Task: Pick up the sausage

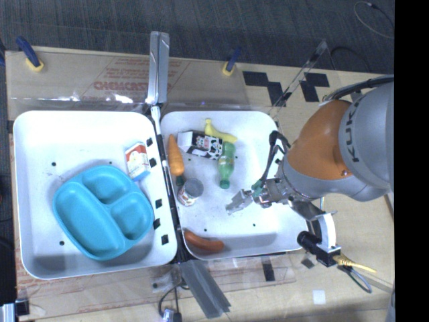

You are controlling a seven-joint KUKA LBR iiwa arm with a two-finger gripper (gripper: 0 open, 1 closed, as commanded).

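the gripper [236,202] hung over the right bin [265,123], its state not clear to me and nothing visibly held. the sausage [204,242] lay by the bin's front wall, near the left corner. best to drop along its length, clear of that wall. the arm [348,153] read "kuk".

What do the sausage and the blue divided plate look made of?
Sausage: looks like moulded plastic or rubber toy food; smooth, uniform reddish-brown skin with a slight sheen. Blue divided plate: apparently hard plastic, judging by its even matte turquoise colour and rounded moulded compartments.
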